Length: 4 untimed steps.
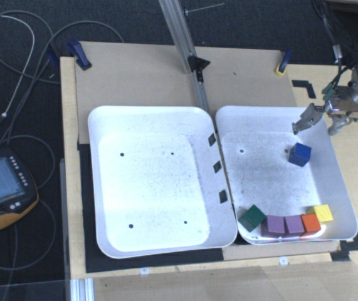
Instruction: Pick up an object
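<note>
We are seeing the gripper hanging over the far right part of the right bin, its jaws spread apart and grasping nothing. The blue cube is lying on the floor of that bin, just below the gripper in the view and apart from it. Along the near rim of the same bin a row of blocks is sitting: a green block, a purple block, a second purple block, an orange block and a yellow block. To the left of the right bin we are seeing the left bin, both resting on the bench.
</note>
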Available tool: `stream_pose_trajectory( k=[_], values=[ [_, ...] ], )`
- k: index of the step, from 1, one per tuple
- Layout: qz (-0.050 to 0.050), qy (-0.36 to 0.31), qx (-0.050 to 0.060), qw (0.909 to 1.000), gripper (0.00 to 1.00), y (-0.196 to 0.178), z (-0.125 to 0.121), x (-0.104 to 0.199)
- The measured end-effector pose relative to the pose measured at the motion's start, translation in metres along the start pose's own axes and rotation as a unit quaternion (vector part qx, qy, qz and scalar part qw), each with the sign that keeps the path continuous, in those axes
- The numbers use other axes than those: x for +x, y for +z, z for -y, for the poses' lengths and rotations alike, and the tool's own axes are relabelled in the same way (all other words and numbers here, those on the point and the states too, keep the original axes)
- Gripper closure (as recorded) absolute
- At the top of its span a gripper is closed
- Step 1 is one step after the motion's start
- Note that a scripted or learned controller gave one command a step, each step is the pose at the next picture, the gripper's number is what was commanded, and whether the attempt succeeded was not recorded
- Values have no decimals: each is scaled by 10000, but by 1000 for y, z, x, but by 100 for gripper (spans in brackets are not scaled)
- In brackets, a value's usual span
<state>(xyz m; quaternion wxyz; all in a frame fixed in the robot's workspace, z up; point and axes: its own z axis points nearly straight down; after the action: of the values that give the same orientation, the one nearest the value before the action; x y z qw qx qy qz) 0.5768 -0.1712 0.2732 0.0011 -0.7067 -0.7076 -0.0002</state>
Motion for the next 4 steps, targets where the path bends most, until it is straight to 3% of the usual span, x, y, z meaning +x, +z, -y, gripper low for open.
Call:
stream_pose_trajectory(
  k=[1,2,3,4],
  values=[
    [-4,-10,24,10000,0,42,-23,20],
    [14,44,16,10000,0,34,47,-37],
    [33,-2,-64,10000,0,-116,50,-36],
    [4,6,1,10000,0,-109,64,-33]
  ],
)
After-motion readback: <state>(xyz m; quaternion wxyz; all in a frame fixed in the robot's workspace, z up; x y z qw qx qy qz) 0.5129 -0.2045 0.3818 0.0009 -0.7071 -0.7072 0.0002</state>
